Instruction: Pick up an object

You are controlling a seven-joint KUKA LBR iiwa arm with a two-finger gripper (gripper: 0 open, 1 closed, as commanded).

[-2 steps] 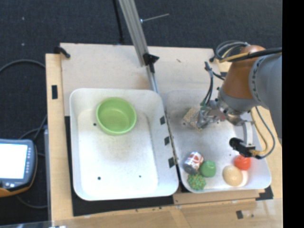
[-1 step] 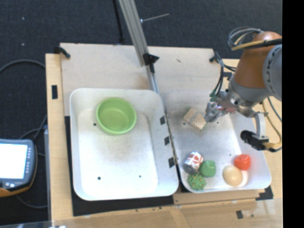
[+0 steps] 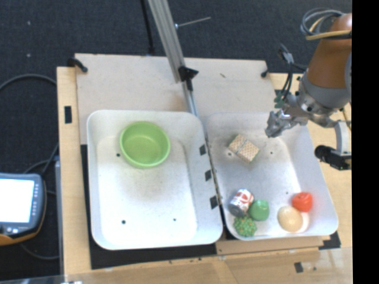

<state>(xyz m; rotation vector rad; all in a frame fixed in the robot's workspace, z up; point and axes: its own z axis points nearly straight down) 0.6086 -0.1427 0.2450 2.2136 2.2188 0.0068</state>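
A tan waffle-patterned block (image 3: pixel 244 148) lies tilted in the upper middle of the right bin (image 3: pixel 314 158). At five o'clock from it, along the bin's near edge, sit a small can (image 3: pixel 241 201), a green ball (image 3: pixel 259 210), a leafy green piece (image 3: pixel 244 225), a cream egg shape (image 3: pixel 289 219) and a red piece (image 3: pixel 302 201). The left bin (image 3: pixel 106 218) holds a green bowl (image 3: pixel 144 144). Both bins rest on a wooden bench (image 3: pixel 130 81) over dark carpet (image 3: pixel 59 16); a tablet (image 3: pixel 19 206) sits at left. The gripper (image 3: pixel 275 126) hangs at two o'clock from the block, apart from it; I cannot tell its claw's state.
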